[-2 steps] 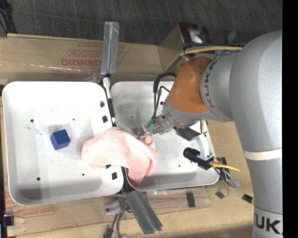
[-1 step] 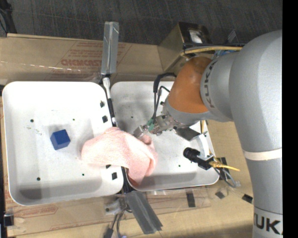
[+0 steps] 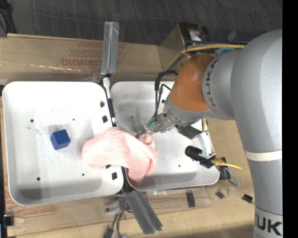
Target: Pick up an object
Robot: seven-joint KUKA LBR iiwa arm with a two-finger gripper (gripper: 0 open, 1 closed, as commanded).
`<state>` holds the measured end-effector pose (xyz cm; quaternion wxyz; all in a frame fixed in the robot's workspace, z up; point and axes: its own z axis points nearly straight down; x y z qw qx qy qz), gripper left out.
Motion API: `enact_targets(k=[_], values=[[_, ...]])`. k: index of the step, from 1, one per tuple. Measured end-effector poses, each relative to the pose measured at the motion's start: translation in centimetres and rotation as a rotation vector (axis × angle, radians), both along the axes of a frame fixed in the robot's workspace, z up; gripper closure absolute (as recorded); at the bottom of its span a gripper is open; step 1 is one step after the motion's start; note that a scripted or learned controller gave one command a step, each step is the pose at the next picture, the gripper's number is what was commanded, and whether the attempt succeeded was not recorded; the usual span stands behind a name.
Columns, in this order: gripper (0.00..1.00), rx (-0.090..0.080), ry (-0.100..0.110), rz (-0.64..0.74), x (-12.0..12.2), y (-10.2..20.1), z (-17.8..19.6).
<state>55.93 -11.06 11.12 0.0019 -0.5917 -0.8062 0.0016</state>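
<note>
Robotics lab: KUKA arm [image 3: 248, 98], white bins [image 3: 20, 133], taped cardboard [image 3: 49, 58].

arm [image 3: 260, 133]: white letters "KUK" at lower right of frame, cut by the edge | cardboard sheet [image 3: 54, 53]: faint red print, upper left, too blurred to read

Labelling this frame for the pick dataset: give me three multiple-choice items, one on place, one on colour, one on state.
1. Where is the cube?
A. left bin
B. right bin
C. on the cardboard

2. What colour is the cloth?
A. green
B. pink
C. grey

3. How does the cloth lie?
A. folded flat in the left bin
B. hanging from the arm
C. draped over the divide between both bins

Key: 1 A, the cube sits on the left bin floor. 2 B, the cloth is pale pink. 3 C, it spans the edge into the right bin, with the claw at its upper right corner.
</note>
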Motion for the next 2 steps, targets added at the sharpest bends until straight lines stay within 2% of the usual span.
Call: enact_targets(k=[1, 2], values=[[1.00, -0.001, 0.000, 0.006, 0.07, 0.04, 0.98], [0.00, -0.001, 0.000, 0.006, 0.07, 0.04, 0.98]])
